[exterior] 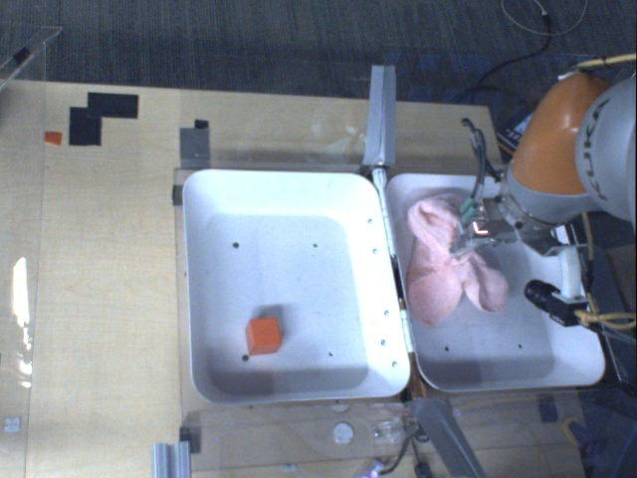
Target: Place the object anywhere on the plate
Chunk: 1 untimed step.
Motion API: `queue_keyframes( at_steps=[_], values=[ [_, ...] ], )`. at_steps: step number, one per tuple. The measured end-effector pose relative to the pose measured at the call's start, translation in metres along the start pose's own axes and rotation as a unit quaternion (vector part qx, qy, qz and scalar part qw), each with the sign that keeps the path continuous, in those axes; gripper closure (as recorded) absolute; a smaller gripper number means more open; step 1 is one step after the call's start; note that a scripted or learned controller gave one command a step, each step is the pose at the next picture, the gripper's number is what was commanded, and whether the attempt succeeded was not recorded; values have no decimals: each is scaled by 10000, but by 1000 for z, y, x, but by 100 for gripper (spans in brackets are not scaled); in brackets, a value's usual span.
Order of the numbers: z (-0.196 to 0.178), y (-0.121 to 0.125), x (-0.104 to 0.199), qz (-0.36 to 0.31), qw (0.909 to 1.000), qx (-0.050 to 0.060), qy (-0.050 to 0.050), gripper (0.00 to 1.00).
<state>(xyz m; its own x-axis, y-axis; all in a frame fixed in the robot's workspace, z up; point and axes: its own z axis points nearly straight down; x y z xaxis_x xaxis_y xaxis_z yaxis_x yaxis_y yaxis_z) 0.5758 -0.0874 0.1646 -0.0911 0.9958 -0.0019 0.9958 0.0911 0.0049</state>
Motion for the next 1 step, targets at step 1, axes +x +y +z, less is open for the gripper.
queue_keyframes(
  at_steps=[1],
  values=[
    [-52,3,1,-47,10000,-18,-2,100]
  ],
)
